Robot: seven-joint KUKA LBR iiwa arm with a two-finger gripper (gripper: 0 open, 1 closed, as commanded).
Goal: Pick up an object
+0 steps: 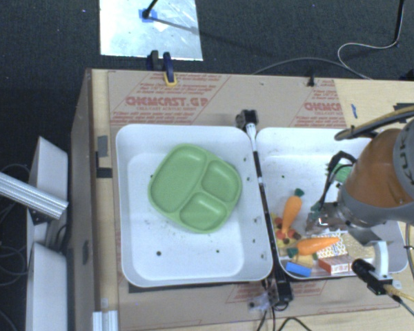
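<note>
1. Camera view: the tabletop (193, 92) is covered with brown printed board and stands on dark carpet (34, 47).
2. The left bin (134, 254) holds a green divided plate (195, 187).
3. The right bin (290, 143) holds toy carrots (292, 211) and small blocks.
4. The pincer (322, 219) hangs over these toys; I cannot tell its state.

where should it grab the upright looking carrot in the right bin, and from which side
Grip the carrot across its orange body near the middle, coming from above. It lies slanted in the right bin, green top towards the far wall, with small toys crowding its lower end, so the upper flanks look freer.
</note>
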